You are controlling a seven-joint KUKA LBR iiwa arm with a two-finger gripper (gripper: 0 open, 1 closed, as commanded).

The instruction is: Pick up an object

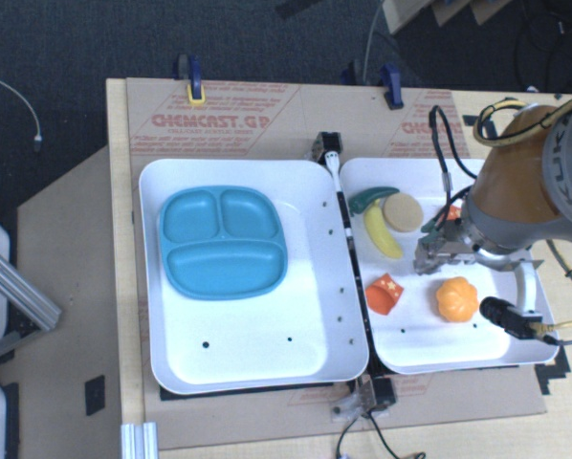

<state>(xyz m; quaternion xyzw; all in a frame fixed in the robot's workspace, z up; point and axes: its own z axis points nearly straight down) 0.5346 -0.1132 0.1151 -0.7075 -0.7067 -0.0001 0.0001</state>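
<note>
A blue divided plate (225, 241) is seen lying in the left bin (171, 352), toward its far left corner. In the right bin (439, 357), near the edge shared with the left bin, a yellow banana (382, 232) is laid beside a green object (367, 199) and a beige round object (402, 212) at the far side. An orange-red block (385, 294) is found nearer the front edge, and an orange round fruit (456, 299) just to its right. The gripper (439, 256) is positioned above the bin's middle, between the beige object and the orange fruit; nothing is seen held, and whether it is spread or closed cannot be told.
</note>
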